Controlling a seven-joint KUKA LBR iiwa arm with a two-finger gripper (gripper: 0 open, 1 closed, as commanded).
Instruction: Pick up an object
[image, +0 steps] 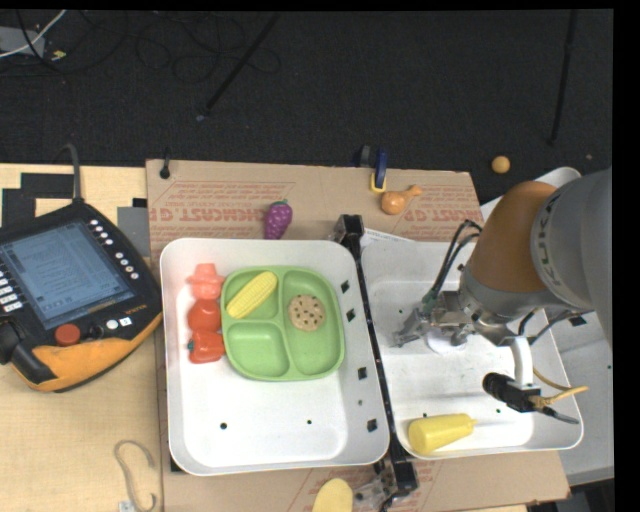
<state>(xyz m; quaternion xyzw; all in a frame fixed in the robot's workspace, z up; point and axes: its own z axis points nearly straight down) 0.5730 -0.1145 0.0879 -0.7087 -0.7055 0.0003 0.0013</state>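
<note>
My gripper (432, 330) hangs low over the middle of the right bin (560, 440), pointing left, with the grey arm and its orange band reaching in from the right. A yellow chunky toy (438, 432) lies near that bin's front edge, below and apart from the gripper. In the left bin (260, 440) sits a green divided plate (262, 352) holding a yellow corn cob (250, 293) and a brown cookie (306, 313). A red and pink toy (204, 314) lies just left of the plate.
On the cardboard behind the bins lie a purple grape bunch (278, 217) and an orange pear-like toy (398, 200). A yellow item (333, 495) rests in front of the bins. A control pendant (70, 290) occupies the bench's left side.
</note>
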